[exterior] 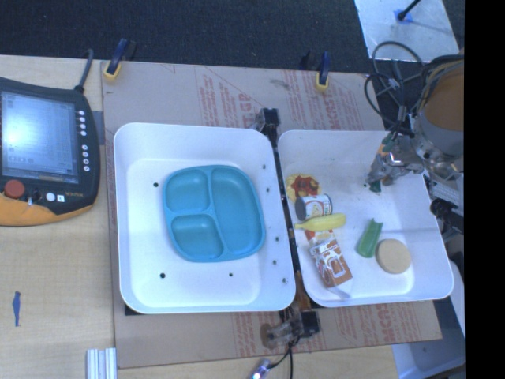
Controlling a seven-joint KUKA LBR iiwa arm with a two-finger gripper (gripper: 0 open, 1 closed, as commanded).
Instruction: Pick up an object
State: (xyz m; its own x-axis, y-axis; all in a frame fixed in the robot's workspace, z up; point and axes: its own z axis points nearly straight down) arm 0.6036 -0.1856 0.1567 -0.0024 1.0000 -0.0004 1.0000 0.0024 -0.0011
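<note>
Objects for picking are all piled in the right bin: a small can, a yellow banana-like piece, a snack packet, a green block, a tan round disc and a red-and-yellow item tucked against the left wall. The left bin is taken up by a blue divided plate.

The gripper is seen low over the upper right part of the right bin, above bare floor, well apart from everything pickable. Nothing can be made out between its fingers, and whether it's spread or pressed together honestly can't be told from this angle, too small and cluttered with cabling.

What could go wrong from here, as a guess:
- If a straight descent is made, only white plastic would be grabbed, since nothing lies under it.
- The can, banana piece and packet are touching or nearly so, so a grasp there could be fouled by a neighbour, or two things could be nudged at once.
- The can looks round and could be rolled away by one finger.
- The disc sits near the bin's corner, so a wall collision seems possible.

The green block looks like the safest bet.
</note>
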